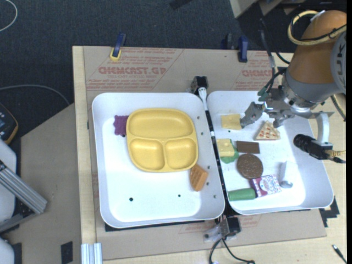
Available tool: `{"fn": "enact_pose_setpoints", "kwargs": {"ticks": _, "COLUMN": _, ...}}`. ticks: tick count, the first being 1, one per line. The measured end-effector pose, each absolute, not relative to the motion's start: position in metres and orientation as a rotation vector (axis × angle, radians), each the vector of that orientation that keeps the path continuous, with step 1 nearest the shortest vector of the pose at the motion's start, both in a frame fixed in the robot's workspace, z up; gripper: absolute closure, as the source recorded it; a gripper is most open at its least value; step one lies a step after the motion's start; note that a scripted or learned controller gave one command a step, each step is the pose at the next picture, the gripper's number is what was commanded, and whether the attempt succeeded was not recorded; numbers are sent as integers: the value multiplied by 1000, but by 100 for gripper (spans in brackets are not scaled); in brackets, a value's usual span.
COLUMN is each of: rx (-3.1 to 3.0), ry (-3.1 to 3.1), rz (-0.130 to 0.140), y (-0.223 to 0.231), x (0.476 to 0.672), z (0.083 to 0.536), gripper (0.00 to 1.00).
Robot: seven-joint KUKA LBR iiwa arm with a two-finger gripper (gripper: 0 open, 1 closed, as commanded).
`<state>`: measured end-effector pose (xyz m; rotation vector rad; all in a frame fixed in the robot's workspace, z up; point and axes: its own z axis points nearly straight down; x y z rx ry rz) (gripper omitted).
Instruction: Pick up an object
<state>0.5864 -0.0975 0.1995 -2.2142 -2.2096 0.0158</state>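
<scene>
- You are looking down at a slant on a bench with two shallow white bins side by side, the left bin [104, 164] and the right bin [316, 188].
- Your arm [316, 43] comes in from the right, grey with an orange band above the wrist.
- The gripper [263, 117] hangs over the upper middle of the right bin. Its two fingers [252, 114] are spread apart with nothing between them.
- Just below the gripper lies a pizza slice [268, 131], a small triangle, near the upper centre of the right bin.
- To the gripper's left a pale yellow block [231, 121] lies near the bin's upper left corner.
- Lower along the left wall sits a yellow and green piece [226, 149], with a dark brown bar [247, 146] just beside it.
- A round brown cookie [249, 166] lies near the bin's centre.
- Near the bottom edge lie a green tube [242, 194], a pink and white packet [267, 185], and a small grey piece [284, 175] to their right.
- In the left bin a yellow divided plate [163, 138] fills the upper middle. A purple item [119, 125] pokes out at the plate's left edge, and a tan cracker [198, 177] lies at its lower right corner.
</scene>
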Motion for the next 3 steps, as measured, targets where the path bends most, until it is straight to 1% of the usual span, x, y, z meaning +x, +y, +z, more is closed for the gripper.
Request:
{"fn": "enact_pose_setpoints", "kwargs": {"ticks": 1, "rx": -2220, "ry": -2220, "rz": 1, "y": -97, "x": 589, "z": 208, "gripper": 0}}
{"fn": "enact_pose_setpoints", "kwargs": {"ticks": 2, "rx": -2218, "ry": -2216, "rz": 6, "y": -94, "x": 582, "z": 147, "gripper": 0}}
{"fn": "enact_pose_setpoints", "kwargs": {"ticks": 3, "rx": -2219, "ry": -2216, "rz": 5, "y": -97, "x": 579, "z": 104, "gripper": 0}}
